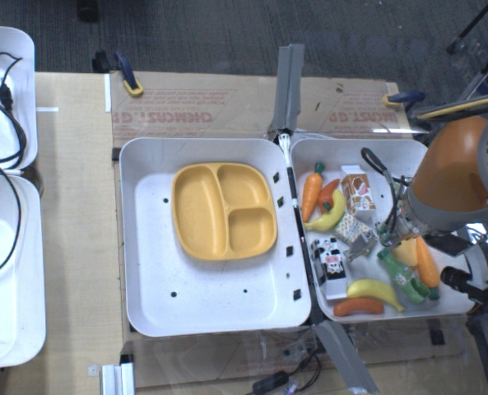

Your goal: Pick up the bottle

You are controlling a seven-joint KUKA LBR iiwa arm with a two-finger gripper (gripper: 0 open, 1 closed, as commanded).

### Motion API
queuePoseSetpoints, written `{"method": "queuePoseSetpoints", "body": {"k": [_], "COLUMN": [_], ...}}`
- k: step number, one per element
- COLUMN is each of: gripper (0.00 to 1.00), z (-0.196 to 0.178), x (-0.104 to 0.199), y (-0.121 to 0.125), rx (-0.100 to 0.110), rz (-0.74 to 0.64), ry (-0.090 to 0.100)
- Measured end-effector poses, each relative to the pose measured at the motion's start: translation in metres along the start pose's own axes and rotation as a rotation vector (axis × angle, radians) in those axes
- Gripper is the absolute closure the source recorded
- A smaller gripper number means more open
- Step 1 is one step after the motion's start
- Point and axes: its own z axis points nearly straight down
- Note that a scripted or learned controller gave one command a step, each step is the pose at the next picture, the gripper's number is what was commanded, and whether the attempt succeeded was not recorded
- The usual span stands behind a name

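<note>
**Arm over right bin, green bottle low in bin near gripper**

Two white bins sit side by side on the bench. The left bin [145, 245] holds a yellow divided plate [224, 211] with three compartments, sitting a little toward 12 o'clock of the bin's centre.

The right bin [342, 149] is cluttered. At its 10 o'clock side: an orange carrot [311, 194] standing roughly on end, a red pepper [329, 192] just beside it, and a yellow banana [332, 214] curving under both, touching them. At 12 o'clock is a small carton with red print [357, 189]. Near the centre lies a crumpled silver packet [355, 230]. At 7 o'clock is a black-and-white cow-print box [331, 262]. Along the 6 o'clock edge: a second banana [374, 291] with a red sausage-shaped item [359, 306] right below it, touching.

The bottle [403, 275] is green and lies tilted at about 4 o'clock in the right bin, neck end toward the centre. A second carrot [426, 260] lies just at its 2 o'clock side, over a pale yellow object whose type is unclear.

The arm [451, 175] comes in from 3 o'clock, orange band large above the bin. The gripper [389, 235] is low at the bin's centre-right, just at 11 o'clock of the bottle's neck end. Cannot tell how it is set or whether it has anything; nothing visibly lifted.
</note>
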Motion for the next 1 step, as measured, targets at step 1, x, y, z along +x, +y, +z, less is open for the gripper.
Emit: {"method": "queuePoseSetpoints", "body": {"k": [1], "gripper": [0.0], "z": [-0.1338], "x": [0.049], "y": [0.004], "rx": [0.001], "rz": [0.114], "ry": [-0.001]}}
